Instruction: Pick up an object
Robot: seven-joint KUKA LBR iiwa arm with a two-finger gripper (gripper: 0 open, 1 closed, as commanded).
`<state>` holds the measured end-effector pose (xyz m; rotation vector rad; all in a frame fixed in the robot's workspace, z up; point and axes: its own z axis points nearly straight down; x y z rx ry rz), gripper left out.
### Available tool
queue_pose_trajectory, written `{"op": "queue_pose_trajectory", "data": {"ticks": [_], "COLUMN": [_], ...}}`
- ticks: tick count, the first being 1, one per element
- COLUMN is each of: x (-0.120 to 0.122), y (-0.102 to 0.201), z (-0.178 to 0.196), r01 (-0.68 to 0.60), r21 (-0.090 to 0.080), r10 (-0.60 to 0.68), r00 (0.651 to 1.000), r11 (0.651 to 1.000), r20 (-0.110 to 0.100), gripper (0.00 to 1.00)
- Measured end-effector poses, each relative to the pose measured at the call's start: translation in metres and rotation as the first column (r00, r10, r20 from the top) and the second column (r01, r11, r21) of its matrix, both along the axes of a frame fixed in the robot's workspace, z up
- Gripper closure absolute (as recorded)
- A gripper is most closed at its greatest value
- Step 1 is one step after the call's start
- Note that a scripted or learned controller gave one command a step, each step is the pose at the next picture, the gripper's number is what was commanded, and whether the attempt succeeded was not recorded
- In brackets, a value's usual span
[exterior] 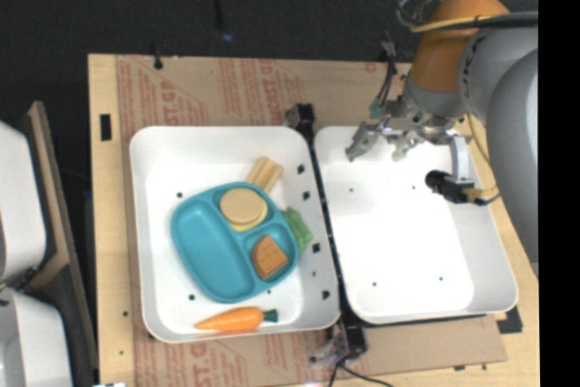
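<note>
The left bin [154, 168] holds a blue divided plate [213, 254]. On the plate rest a round tan biscuit [245, 207] and a brown waffle-like piece [270, 257]. A pale wooden block [265, 172] leans at the plate's far edge, and a green item [300, 229] lies against its right side. An orange carrot [237, 319] lies near the bin's front wall. My gripper [378, 146] hangs over the far left corner of the right bin [408, 258], open, with nothing between its fingers, well away from all the objects.
The grey arm with its orange band [449, 41] comes in from the upper right over the right bin's far edge. A black clip [300, 115] sits where the two bins meet at the back. Cardboard [227, 77] covers the bench around them.
</note>
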<state>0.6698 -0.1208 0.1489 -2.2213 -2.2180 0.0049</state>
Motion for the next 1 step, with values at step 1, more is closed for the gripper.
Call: {"op": "queue_pose_trajectory", "data": {"ticks": [1], "x": [-0.0253], "y": [-0.0082], "z": [0.0277], "r01": [0.036], "r21": [0.000], "r10": [-0.036], "r00": [0.999], "r11": [0.999], "r20": [0.006], "gripper": [0.00]}}
